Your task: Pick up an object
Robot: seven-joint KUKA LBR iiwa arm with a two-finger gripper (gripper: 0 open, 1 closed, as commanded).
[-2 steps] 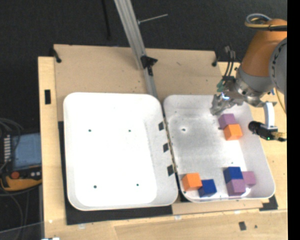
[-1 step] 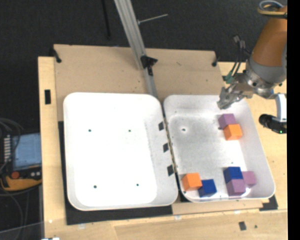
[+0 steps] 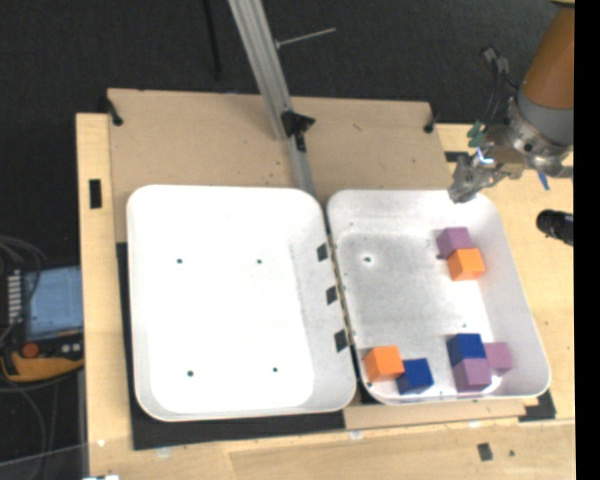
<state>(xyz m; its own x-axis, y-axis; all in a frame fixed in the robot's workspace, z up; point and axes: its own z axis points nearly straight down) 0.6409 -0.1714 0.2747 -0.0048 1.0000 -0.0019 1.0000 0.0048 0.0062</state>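
Note:
The right bin (image 3: 400, 298) holds several small blocks. A purple block (image 3: 453, 240) sits against an orange block (image 3: 467, 263) near the far right side. Along the near edge lie an orange block (image 3: 384, 362), a blue block (image 3: 415, 376), a second blue block (image 3: 466, 348), a purple block (image 3: 471, 373) and a pink-purple block (image 3: 498, 357). My gripper (image 3: 465, 186) hangs over the bin's far right corner, above and behind the purple and orange pair. Nothing shows between its fingers.
The left bin (image 3: 230, 298) sits beside the right one. A slanted metal pole (image 3: 265, 63) rises from behind the bins' shared edge. Cables and a blue device (image 3: 50, 303) lie off the bench to the left.

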